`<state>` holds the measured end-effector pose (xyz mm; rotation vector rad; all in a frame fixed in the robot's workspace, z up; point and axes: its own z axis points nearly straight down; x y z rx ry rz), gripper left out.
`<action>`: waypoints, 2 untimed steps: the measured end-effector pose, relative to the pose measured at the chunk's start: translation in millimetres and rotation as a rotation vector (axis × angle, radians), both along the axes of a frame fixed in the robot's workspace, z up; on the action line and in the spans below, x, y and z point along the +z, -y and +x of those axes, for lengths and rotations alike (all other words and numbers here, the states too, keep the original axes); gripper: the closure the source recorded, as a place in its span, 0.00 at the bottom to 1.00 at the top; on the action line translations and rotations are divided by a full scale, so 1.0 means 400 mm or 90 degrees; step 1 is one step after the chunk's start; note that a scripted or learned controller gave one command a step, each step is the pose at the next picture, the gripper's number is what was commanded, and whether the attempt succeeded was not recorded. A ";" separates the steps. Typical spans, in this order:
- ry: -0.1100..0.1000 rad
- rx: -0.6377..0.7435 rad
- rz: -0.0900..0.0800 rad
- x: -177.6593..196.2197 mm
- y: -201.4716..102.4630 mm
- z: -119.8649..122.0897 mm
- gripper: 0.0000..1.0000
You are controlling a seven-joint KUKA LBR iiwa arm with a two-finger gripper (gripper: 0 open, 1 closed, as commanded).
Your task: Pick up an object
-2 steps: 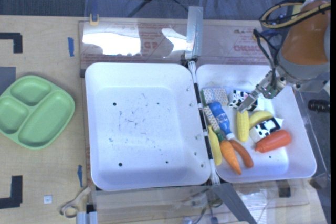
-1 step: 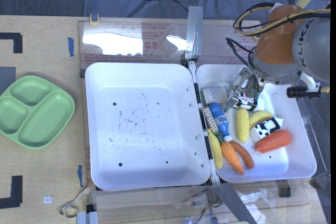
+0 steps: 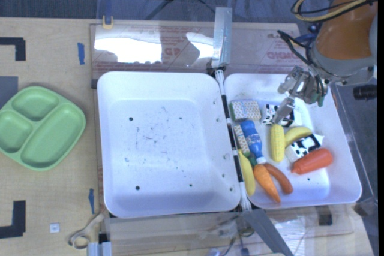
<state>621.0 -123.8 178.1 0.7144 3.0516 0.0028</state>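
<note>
Hovering over the right bin (image 3: 345, 186), the gripper (image 3: 287, 110) is sitting near the bin's far edge, above its upper middle portion, with the grey arm (image 3: 342, 39) and its orange band coming in from the right. Whether the end effector is apart or together cannot be told here; no object is visibly caught in it.

The candidate objects are all lying in the right bin, crowded toward its left wall and centre. A patterned packet (image 3: 246, 110) is lying near the far-left corner. A blue bottle (image 3: 253, 141) is running along the left wall, with a yellow banana (image 3: 246, 174) beneath it against that wall. A corn cob (image 3: 276, 142) is lying just below the gripper, beside a second yellow piece (image 3: 298, 134). A black-and-white object (image 3: 307, 145) and a red-orange vegetable (image 3: 312, 162) are sitting toward the right side, touching or nearly so. Two carrots (image 3: 271, 180) are lying together near the near edge. The left bin (image 3: 108, 90) is carrying nothing pickable.

Assessment: the step in hand is appearing to be the descent onto a target. The corn cob is looking the closest option. Doing it well is calling for aligning the closing direction across the cob's narrow width, centring over its middle, and descending straight. Neighbouring pieces are pressing close, so a skewed approach is risking a nudge rather than a grasp.
</note>
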 end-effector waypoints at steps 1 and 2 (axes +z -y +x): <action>-0.002 0.157 0.000 -0.228 0.020 0.078 0.00; 0.006 0.155 0.000 -0.196 0.020 0.086 1.00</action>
